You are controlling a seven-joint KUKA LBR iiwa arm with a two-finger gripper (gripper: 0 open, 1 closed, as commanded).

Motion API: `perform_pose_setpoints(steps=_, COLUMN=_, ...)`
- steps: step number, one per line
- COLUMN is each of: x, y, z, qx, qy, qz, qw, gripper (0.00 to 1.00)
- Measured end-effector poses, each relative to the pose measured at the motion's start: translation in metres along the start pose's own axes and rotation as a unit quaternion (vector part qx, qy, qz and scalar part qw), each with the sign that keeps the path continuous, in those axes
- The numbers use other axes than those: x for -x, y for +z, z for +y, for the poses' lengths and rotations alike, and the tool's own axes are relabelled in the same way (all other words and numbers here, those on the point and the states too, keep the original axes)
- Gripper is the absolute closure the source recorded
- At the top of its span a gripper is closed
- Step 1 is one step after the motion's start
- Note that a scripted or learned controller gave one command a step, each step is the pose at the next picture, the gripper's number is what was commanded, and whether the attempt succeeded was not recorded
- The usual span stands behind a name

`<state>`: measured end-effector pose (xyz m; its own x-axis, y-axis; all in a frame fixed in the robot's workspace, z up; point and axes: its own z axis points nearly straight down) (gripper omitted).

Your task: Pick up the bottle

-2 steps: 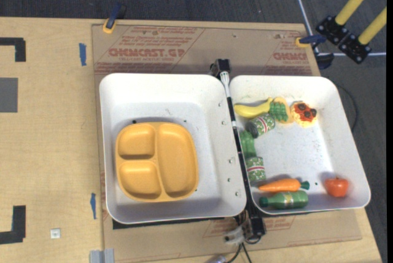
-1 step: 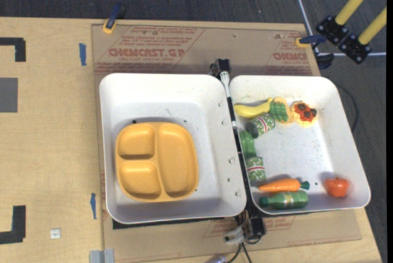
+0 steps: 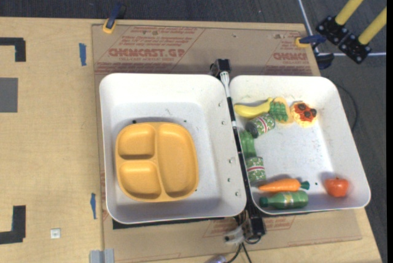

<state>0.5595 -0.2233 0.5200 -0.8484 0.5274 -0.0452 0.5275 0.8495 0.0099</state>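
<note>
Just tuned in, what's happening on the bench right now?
Nothing is being handled at this moment. The green bottle lies on its side near the front edge of the right bin, just in front of a carrot, with a tomato to the right. A banana and other toy food sit at the back of that bin. The left bin holds an orange divided plate. The pick has not started.

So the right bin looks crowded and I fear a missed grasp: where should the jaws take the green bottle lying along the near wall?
Grip the green bottle mid-body from straight above, jaws either side of its width. It lies flat, the orange carrot tight behind it, so clearance looks slim.
</note>
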Motion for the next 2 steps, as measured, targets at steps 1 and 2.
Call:
perform_pose_setpoints(steps=1, x=0.0013, y=-0.0116, z=0.0009, qx=0.001, qy=-0.001, qz=-0.004, qw=1.0000, gripper=1.00)
perform_pose_setpoints(steps=2, x=0.0013, y=-0.0114, z=0.0009, qx=0.001, qy=0.000, qz=-0.004, qw=1.0000, gripper=0.00)
